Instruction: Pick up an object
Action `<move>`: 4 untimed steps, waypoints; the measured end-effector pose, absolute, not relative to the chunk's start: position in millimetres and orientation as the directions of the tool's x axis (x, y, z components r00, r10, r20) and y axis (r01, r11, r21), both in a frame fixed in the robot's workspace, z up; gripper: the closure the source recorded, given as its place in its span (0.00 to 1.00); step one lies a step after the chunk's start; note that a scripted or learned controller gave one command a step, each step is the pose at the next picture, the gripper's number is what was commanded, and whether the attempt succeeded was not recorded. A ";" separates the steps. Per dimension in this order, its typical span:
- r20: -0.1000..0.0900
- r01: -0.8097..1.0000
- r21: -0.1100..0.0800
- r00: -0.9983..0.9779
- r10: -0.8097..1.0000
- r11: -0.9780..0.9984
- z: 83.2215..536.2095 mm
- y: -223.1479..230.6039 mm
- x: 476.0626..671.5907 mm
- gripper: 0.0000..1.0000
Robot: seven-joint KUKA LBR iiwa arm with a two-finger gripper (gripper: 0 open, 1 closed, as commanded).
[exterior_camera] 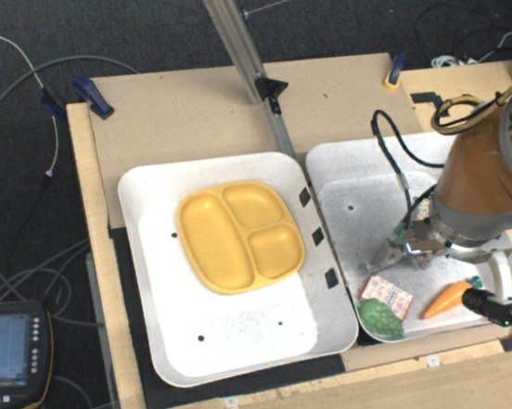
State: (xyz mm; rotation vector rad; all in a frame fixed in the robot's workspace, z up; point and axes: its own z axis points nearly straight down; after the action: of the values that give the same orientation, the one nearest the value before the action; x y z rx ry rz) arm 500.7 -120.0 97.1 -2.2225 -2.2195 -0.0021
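Note:
In the right bin (356, 186) three small things lie near the front edge. A red-and-white patterned packet (387, 294) is beside a green round item (380, 319), and an orange carrot-shaped piece (448, 298) rests a little to their right. My gripper (406, 246) hangs low over the bin's middle, just above and behind the packet, with the arm's orange band (481, 174) rising to the right. Nothing is visibly held.
The left bin (151, 259) holds a yellow divided plate (239, 235). A slanted metal pole (235, 33) stands behind the bins. Black cables (394, 148) trail over the right bin's back half. A tablet (5, 358) sits off the bench at the left.

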 end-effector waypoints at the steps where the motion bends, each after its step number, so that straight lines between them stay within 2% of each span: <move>1: -0.001 1.000 0.007 0.000 1.000 0.000 110.8 -120.7 502.5 1.00; 3: -0.002 1.000 0.009 -0.002 1.000 0.002 239.4 -121.8 506.7 1.00; 4: -0.001 1.000 0.005 -0.002 1.000 0.002 269.0 -121.7 508.0 1.00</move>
State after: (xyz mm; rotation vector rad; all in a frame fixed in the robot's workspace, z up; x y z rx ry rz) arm 508.0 -121.7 269.0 -2.2226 -2.2261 -0.0045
